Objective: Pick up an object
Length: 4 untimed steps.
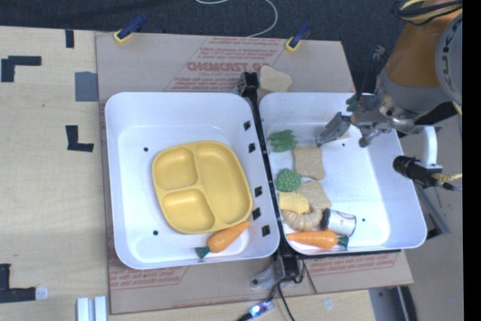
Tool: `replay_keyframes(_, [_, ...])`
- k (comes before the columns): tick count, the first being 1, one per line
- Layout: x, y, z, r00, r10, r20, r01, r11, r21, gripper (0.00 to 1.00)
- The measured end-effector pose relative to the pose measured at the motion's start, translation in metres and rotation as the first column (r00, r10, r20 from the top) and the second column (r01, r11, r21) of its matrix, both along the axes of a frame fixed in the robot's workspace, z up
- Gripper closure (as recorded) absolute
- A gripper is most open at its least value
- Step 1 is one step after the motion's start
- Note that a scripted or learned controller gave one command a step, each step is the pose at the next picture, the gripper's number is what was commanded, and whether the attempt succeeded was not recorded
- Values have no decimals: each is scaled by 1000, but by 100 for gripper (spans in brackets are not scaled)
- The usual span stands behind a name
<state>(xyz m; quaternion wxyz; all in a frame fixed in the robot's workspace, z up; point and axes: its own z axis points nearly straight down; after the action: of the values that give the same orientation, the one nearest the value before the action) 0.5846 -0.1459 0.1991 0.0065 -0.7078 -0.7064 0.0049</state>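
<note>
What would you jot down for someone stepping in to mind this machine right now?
Gripper: hovering over the upper part of the right bin, nothing between its fingers.
Right bin: toy food piled along its left side, including broccoli, a tan slice and a carrot.
Left bin: yellow divided plate and a second carrot.
Done: nothing picked up yet.
Left: lower onto one item, grip, lift.
</note>
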Motion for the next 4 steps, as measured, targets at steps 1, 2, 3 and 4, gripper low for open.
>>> replay_keyframes(1, [3,0,9,1000,3,14,-3,1000,-2,0])
replay_keyframes(2, [3,9,-52,1000,4,9,-4,1000,-2,0])
replay_keyframes(3, [3,14,-97,1000,4,10,-4,1000,-2,0])
replay_keyframes(4, [3,15,-116,1000,4,14,-4,1000,-3,0])
